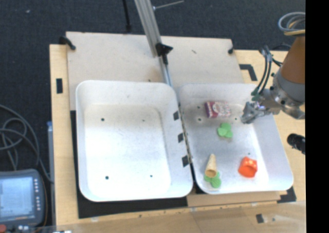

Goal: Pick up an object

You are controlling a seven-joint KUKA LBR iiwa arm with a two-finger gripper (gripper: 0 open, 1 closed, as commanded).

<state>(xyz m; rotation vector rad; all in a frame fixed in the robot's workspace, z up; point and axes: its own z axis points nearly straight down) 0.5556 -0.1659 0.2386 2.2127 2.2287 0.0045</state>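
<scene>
A robotics lab: a wooden worktop [59, 139] on dark carpet [46, 0], an aluminium pole [145, 11] at upper centre, loose cables [13, 129] and a control pendant [18, 196] at lower left.

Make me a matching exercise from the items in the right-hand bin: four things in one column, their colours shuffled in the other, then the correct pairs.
Things:
1. small packet
2. flat round piece
3. cone
4. blocky toy

Colours:
A. orange-red
B. pink and white
C. tan
D. green

Pairs: 1-B, 2-D, 3-C, 4-A
</scene>
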